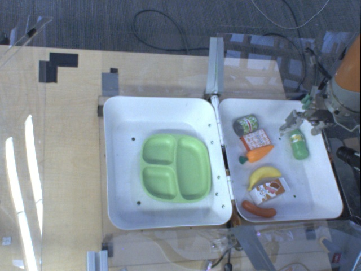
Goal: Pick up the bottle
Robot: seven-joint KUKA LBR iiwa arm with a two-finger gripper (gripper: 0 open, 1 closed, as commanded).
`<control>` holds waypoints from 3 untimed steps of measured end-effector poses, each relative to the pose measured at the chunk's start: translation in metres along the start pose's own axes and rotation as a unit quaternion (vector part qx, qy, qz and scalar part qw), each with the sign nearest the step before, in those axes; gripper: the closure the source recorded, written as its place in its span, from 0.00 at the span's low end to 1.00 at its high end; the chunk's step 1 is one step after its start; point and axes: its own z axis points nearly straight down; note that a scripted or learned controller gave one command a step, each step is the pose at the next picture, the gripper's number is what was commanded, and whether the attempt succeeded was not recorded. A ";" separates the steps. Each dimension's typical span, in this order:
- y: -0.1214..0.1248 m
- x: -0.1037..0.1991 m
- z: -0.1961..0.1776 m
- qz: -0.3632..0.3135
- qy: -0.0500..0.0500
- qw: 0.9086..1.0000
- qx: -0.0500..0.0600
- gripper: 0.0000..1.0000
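Observation:
A small green bottle (299, 145) lies in the right bin (316, 199), near its far right side. My gripper (303, 124) hangs just above the bottle's upper end, fingers spread open to either side with nothing between them. The arm comes in from the right edge, its orange band visible at the top right.
The right bin also holds a dark can (246, 124), a red-and-white carton (255, 138), a carrot (258, 153), a banana (264, 175), a brown milk box (267, 191) and a sausage (259, 209). A green divided plate (175, 167) sits in the left bin (121, 151).

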 end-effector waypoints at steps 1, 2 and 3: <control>0.010 -0.051 0.092 -0.020 0.000 1.000 0.000 0.00; 0.043 -0.048 0.149 0.010 0.000 1.000 -0.002 0.00; 0.046 -0.047 0.135 0.008 -0.001 1.000 -0.006 1.00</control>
